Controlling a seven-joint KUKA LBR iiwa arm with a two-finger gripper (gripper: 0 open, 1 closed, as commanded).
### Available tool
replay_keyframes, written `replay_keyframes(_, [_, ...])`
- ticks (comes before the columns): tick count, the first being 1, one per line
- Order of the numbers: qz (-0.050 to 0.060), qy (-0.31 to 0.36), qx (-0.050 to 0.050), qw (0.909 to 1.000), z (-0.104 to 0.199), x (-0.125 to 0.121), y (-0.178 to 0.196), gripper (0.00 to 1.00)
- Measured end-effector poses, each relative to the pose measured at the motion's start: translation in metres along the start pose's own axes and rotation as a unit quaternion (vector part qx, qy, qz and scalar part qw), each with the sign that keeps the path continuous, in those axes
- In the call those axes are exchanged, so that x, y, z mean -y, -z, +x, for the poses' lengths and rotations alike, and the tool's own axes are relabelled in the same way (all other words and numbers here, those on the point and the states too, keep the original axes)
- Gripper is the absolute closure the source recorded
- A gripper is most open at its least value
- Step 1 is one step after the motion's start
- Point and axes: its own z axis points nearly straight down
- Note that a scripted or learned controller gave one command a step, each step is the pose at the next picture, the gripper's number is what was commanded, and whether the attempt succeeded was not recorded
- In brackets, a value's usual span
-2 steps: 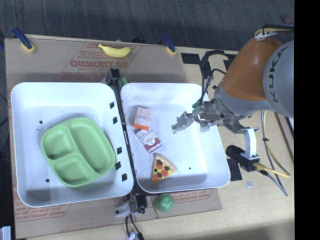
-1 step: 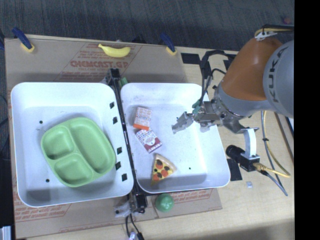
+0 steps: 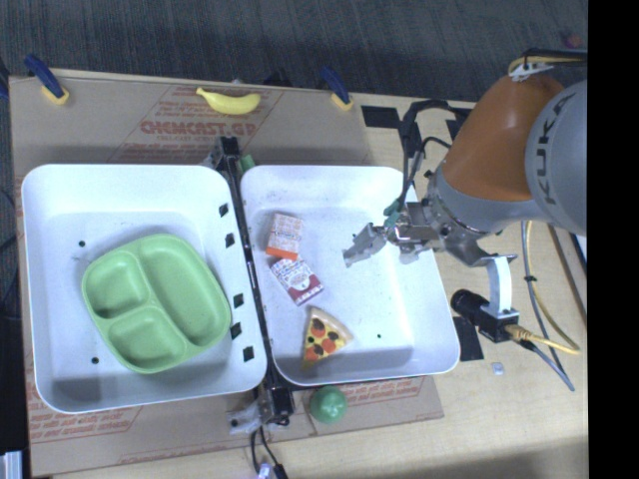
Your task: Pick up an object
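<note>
Green ball: lying on the cardboard at the near edge of the table, outside the bins, nearer the camera than the gripper and to its left.
Pizza slice: lying in the near part of the right bin, below-left of the gripper and apart from it.
Red-and-white packet: lying flat in the right bin, left of the gripper and slightly nearer the camera, just beside the orange-and-white carton.
Orange-and-white carton: lying in the right bin, left of the gripper at about its level, well apart from it.
Gripper: hanging over the middle of the right bin, pointing left; nothing is showing between its fingers, and whether they are spread or closed cannot be told from this view.
Arm: reaching in from the right, its orange band sitting above the wrist, right of the gripper.
Green divided plate: resting in the left bin, far left of the gripper.
Yellow banana: lying on the cardboard beyond both bins, up and left of the gripper.
Blue clamps: gripping the far edge of the cardboard, farthest from the gripper.
</note>
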Motion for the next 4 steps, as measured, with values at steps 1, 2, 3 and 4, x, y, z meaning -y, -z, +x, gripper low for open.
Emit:
replay_keyframes(1, [0.000, 0.000, 0.000, 1.0000, 0.0000, 0.0000, 0.0000, 0.00])
replay_keyframes(2, [0.000, 0.000, 0.000, 1.0000, 0.0000, 0.0000, 0.0000, 0.00])
replay_keyframes(3, [0.000, 0.000, 0.000, 1.0000, 0.0000, 0.0000, 0.0000, 0.00])
replay_keyframes(4, [0.000, 0.000, 0.000, 1.0000, 0.0000, 0.0000, 0.0000, 0.00])
